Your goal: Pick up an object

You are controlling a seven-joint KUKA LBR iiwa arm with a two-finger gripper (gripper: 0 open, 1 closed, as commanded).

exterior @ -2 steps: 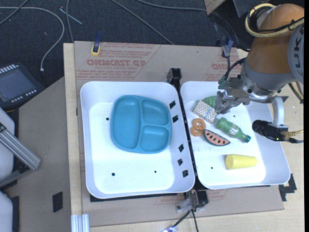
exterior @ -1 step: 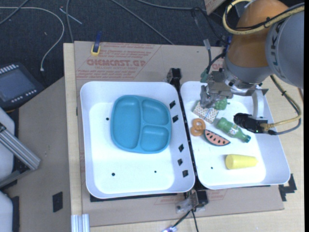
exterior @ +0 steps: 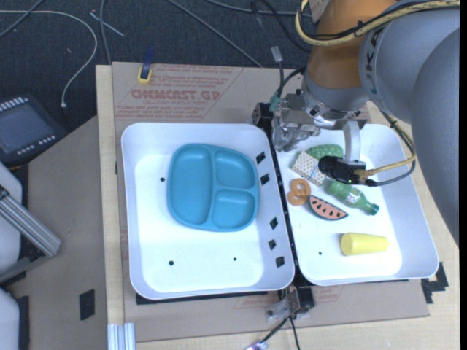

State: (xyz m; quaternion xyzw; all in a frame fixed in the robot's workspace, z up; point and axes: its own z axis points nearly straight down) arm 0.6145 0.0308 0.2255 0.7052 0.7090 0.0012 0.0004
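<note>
White plastic bins sit side by side; the right bin (exterior: 408,257) gathers the toys, watermelon slice (exterior: 326,207) and yellow block (exterior: 363,243) among them. We see the gripper (exterior: 295,133) at its far-left corner, grip state unclear.

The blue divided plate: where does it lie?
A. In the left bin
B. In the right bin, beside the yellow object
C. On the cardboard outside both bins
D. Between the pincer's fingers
A. The blue divided plate lies flat inside the left bin, while the yellow object lies in the right bin.
</note>
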